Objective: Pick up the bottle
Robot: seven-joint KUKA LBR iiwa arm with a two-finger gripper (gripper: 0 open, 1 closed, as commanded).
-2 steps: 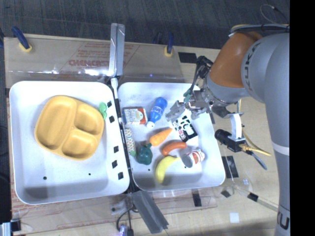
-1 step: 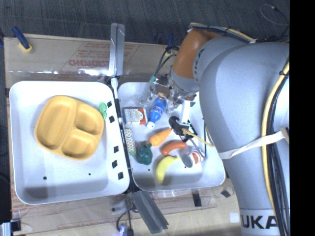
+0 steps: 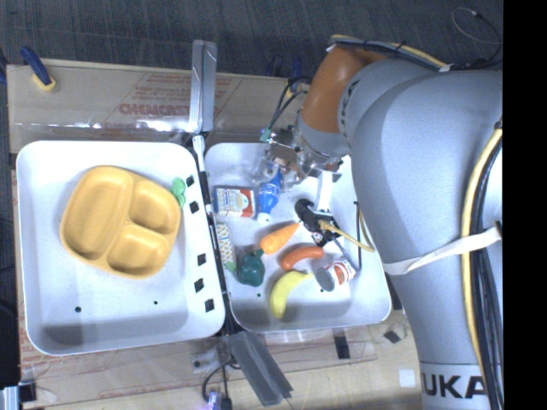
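Grey arm reaches in from the right, orange-banded wrist bent down, pincer lowered

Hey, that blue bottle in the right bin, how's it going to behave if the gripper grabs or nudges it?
The bottle looks small and plastic, so probably light and fairly stiff. Its rounded body may roll or skid across the smooth white bin if nudged. The carton and carrot lie close by, so a push could shove it into them.
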